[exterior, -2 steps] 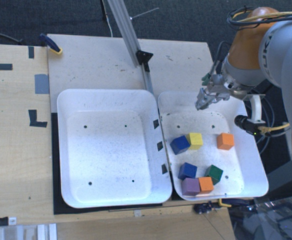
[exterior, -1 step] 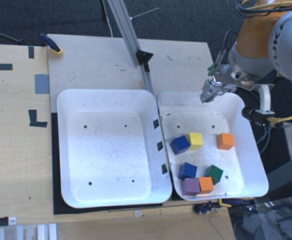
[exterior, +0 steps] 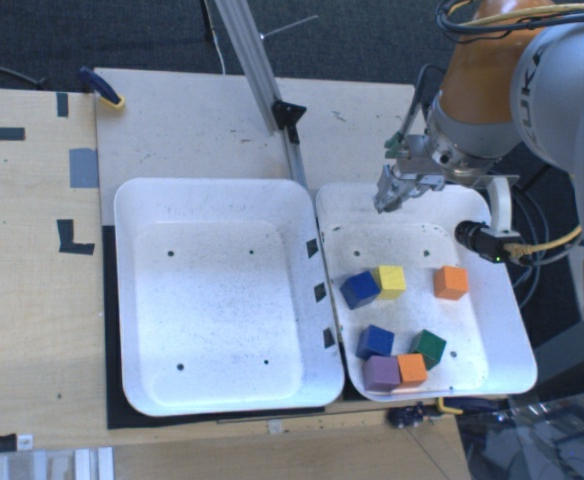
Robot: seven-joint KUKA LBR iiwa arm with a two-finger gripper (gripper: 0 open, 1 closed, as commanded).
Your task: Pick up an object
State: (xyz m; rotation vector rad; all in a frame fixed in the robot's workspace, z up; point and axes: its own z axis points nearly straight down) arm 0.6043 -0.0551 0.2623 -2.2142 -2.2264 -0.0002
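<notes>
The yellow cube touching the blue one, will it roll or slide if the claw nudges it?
The yellow cube has flat faces, so it would likely slide, not roll. It looks rigid and probably light. Pressed against the blue cube, a push from the right would likely shove both.

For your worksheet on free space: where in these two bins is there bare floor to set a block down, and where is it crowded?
The left bin has bare floor wall to wall. In the right bin, the far strip under the gripper is bare. Its near half is crowded: blue cube, yellow cube, purple cube.
</notes>
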